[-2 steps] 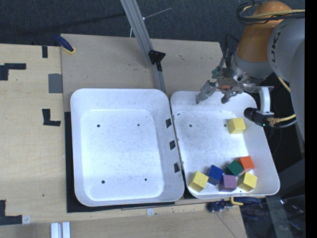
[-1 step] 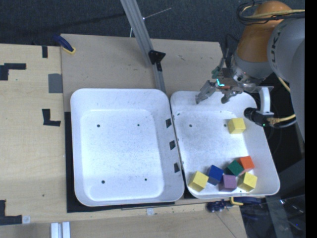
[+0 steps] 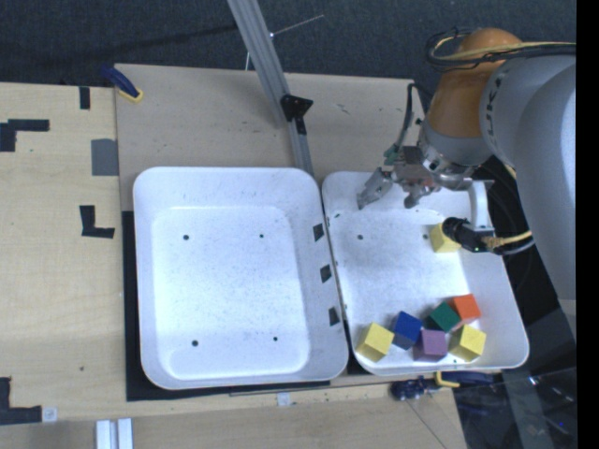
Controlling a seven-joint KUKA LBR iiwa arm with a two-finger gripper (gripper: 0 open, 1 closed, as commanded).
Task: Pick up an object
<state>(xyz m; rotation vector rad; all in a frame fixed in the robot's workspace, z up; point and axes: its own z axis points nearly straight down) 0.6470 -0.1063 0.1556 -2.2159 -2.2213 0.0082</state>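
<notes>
The arm reaches in from the right, and its pincer [image 3: 391,191] hangs over the far end of the right bin [image 3: 393,260], fingers spread apart with nothing between them. Near the right rim of that bin, a yellow block [image 3: 442,239] lies by itself, just beside a black cable end. The other blocks are bunched at the near end of the same bin, well apart from the pincer: a second yellow block [image 3: 376,341], a blue block [image 3: 407,328], a purple block [image 3: 433,343], a green block [image 3: 444,317], an orange block [image 3: 465,307] and a third yellow block [image 3: 472,342]. The left bin [image 3: 225,269] sits beside it on the desk [image 3: 56,279].
</notes>
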